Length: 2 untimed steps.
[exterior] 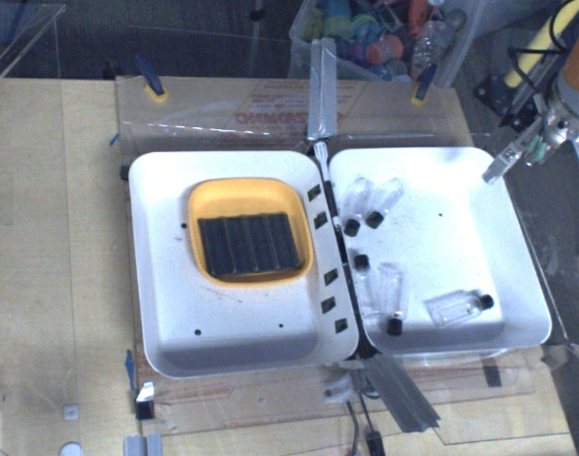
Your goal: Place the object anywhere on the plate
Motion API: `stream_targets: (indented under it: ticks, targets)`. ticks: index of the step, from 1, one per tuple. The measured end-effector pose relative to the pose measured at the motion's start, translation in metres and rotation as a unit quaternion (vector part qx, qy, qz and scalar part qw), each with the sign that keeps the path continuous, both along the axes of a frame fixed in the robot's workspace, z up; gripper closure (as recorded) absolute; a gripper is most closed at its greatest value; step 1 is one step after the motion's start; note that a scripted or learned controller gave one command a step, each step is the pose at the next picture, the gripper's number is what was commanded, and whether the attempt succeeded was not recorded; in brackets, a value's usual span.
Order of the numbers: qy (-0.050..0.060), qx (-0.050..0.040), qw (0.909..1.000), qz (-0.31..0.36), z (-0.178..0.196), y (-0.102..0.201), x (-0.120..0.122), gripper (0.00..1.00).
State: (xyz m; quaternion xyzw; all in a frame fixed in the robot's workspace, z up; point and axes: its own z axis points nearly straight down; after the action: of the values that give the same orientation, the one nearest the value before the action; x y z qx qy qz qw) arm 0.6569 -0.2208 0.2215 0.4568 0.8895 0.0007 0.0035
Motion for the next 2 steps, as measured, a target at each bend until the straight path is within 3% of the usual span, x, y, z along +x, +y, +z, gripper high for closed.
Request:
stream_targets:
  ticks: [1, 2]
  targets:
    - [0.0, -0.0002, 1.0, 0.0, 0.0, 0.0, 0.0, 0.0]
    - [-0.004, -0.0015, 1.0, 0.001, 0.012, 0.0, 0.002, 1.0]
